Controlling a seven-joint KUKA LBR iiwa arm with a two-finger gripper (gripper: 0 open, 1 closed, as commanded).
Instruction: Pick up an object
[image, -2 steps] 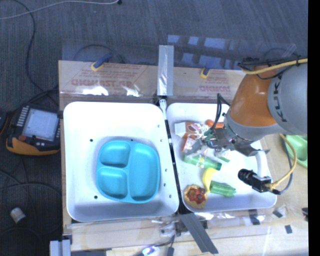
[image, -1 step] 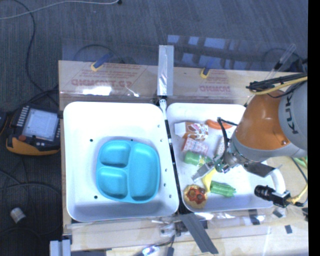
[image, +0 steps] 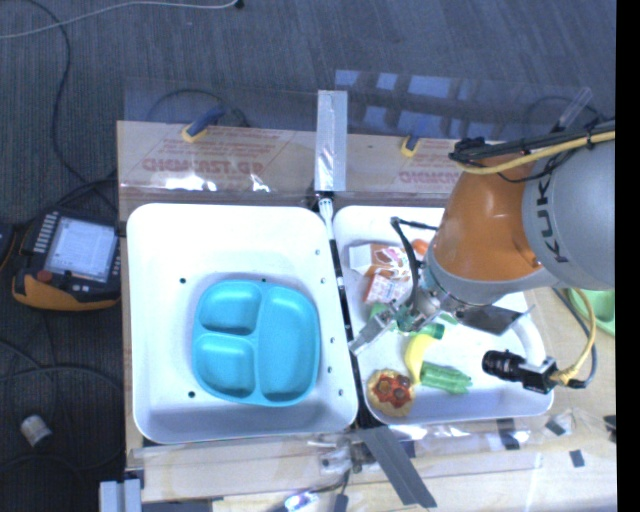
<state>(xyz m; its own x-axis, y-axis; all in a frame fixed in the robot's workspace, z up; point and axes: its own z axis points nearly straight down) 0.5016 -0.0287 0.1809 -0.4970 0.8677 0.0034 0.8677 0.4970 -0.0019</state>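
My gripper (image: 385, 325) hangs low over the left-middle of the right bin (image: 520, 400), under the grey and orange arm. A small green piece (image: 418, 322) shows right beside it, and I cannot tell whether it is held. Just below lie a yellow banana (image: 416, 352) and a green toy (image: 445, 378). A round brown and red toy (image: 390, 392) rests at the bin's front left corner. An orange and white snack packet (image: 385, 270) lies behind the gripper.
The left bin (image: 160, 250) holds a blue divided plate (image: 255, 340). The wall between the two bins (image: 340, 300) runs close to the gripper's left. A handheld pendant (image: 70, 260) lies on the floor at far left.
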